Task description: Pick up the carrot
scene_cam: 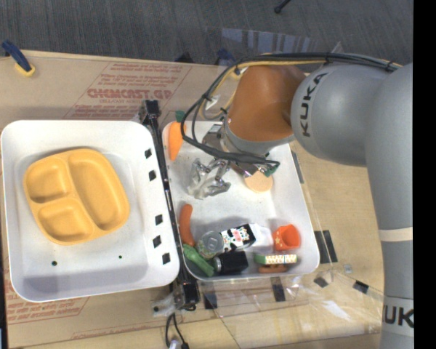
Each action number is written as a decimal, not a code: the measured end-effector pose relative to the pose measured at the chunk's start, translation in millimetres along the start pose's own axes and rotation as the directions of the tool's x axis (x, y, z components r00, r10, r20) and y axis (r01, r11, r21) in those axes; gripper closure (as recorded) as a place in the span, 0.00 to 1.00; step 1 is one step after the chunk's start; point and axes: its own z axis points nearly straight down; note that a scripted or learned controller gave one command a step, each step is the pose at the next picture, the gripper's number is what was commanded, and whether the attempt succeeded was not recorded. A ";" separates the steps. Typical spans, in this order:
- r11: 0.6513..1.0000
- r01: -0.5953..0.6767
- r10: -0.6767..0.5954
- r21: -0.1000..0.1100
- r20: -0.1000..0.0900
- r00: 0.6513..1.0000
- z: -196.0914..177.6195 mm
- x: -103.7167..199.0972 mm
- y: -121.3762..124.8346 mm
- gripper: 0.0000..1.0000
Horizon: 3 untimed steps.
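Over the right bin (299, 195) the pincer (209, 178) hung low, its metal fingers spread apart with nothing between them. Just up and left of it, the carrot (174, 140) lay against the bin's far left corner, apart from the fingers. A second orange piece (185, 224) lay nearer the front. A yellow divided plate (75, 194) sat in the left bin (29, 275).

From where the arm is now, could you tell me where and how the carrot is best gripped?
Probably across the middle of the carrot, coming straight down. It lies lengthwise beside the right bin's left wall, so the fingers likely fit best closing across its narrow width, one finger slipping between carrot and wall. The gripper hangs to its right.
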 end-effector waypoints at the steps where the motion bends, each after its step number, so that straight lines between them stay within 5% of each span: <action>1: 0.900 -0.436 0.436 0.005 0.013 0.900 -106.4 -45.7 22.2 1.00; 2: 0.940 -0.342 0.343 -0.004 0.008 0.939 -128.0 -152.6 115.6 1.00; 3: 0.957 -0.290 0.290 0.011 0.021 0.957 -250.2 -70.7 166.2 1.00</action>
